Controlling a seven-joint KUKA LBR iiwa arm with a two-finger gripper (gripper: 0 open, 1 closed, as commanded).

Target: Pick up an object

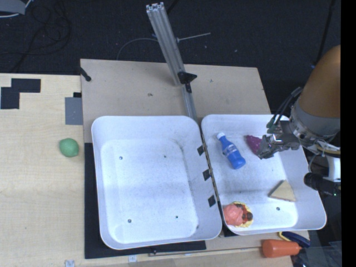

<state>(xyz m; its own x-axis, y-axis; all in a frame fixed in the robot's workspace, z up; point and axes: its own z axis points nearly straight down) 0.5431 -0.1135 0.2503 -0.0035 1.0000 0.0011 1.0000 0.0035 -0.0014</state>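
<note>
White plastic bins sit side by side on the table [139, 88], and we see the pincer [268, 149] reaching in from the right over the right bin [289, 222]. Its dark fingers hang just beside a small purple object [254, 143], at that object's right edge; we cannot tell whether they are spread or clenched, or whether they touch it. To the left of the purple piece a blue bottle [231, 151] lies tilted with its white cap toward the far rim. Nearer us we see a tan wedge [283, 192] and, by the front rim, a red and yellow lump [238, 214]. On the table, a green ball [69, 147] rests well left of the left bin [105, 128].
</note>
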